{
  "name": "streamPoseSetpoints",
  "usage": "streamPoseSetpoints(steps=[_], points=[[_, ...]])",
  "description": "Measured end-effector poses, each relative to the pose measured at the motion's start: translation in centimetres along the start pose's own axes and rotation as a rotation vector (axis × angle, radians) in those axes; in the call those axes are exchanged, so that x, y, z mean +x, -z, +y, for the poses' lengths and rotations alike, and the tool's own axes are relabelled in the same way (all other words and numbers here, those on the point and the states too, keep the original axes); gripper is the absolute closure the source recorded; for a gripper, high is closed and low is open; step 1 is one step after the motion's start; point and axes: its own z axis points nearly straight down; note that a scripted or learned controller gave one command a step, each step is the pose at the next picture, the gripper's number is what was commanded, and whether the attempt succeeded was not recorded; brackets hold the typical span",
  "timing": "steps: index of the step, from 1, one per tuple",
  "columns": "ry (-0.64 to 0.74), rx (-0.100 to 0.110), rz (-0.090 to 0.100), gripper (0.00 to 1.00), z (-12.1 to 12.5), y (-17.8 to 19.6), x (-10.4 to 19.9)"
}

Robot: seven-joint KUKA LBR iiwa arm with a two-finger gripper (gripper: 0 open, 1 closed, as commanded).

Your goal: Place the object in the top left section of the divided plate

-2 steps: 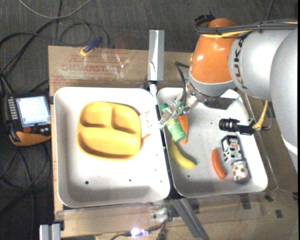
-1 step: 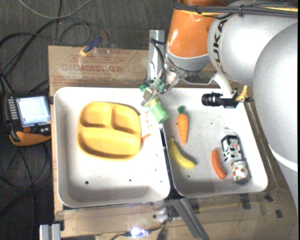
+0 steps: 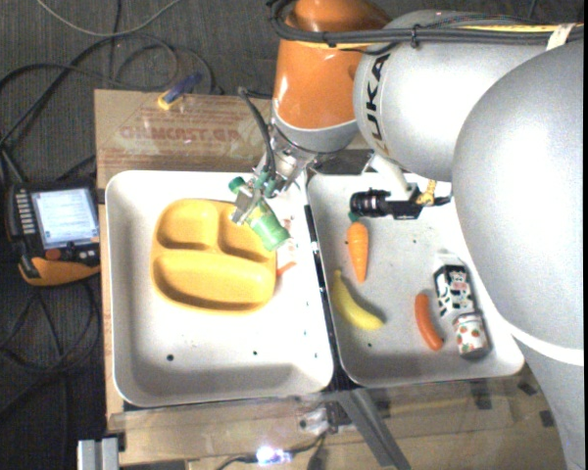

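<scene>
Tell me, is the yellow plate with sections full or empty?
Empty. The yellow divided plastic plate shows bare yellow sections; the claw and a green cup-like object hang at its upper right edge.

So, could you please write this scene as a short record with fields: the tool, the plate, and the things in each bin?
tool: above the plate's upper right part, with a green object at its tip
plate: yellow divided plate, in the left bin
right bin: carrot, banana, orange sausage-like item, two small cans
task state: green object not yet in a section
</scene>
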Motion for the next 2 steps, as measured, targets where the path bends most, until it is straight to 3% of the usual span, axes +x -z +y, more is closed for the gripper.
streamPoseSetpoints(steps=[1,2], points=[[0.022,0.001,-0.004,1.0,2.3,-1.2,-2.9],[0.07,0.0,-0.004,1.0,5.0,0.1,-0.3]])
